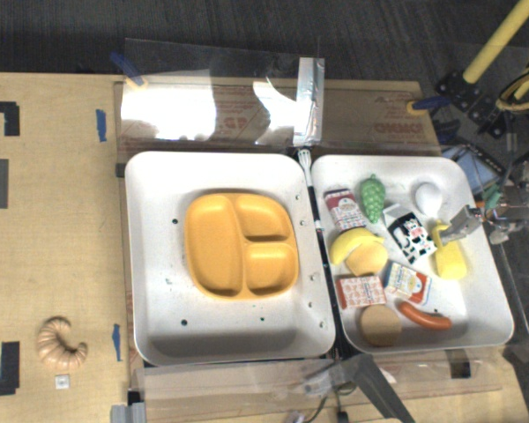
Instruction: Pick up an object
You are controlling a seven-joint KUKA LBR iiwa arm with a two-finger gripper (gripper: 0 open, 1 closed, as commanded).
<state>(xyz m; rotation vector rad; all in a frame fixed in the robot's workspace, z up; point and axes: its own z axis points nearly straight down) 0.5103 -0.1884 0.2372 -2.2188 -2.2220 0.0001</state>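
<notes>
The right bin (489, 311) is crowded: a red packet (341, 208) and a green toy (372, 197) at its 11 o'clock, a black-and-white carton (412, 236) at centre, yellow pieces (359, 250) just to its 9 o'clock, and a flat red card (360, 291), a tan round piece (381, 323) and a red sausage (423, 316) packed close along 6 o'clock, leaving narrow gaps only. Bare floor shows along that bin's 4 o'clock corner and its 12 o'clock edge. In the left bin (154, 324) a yellow divided tray (242, 243) fills the middle, with open white floor all round it, widest at 6 and 9 o'clock.
</notes>
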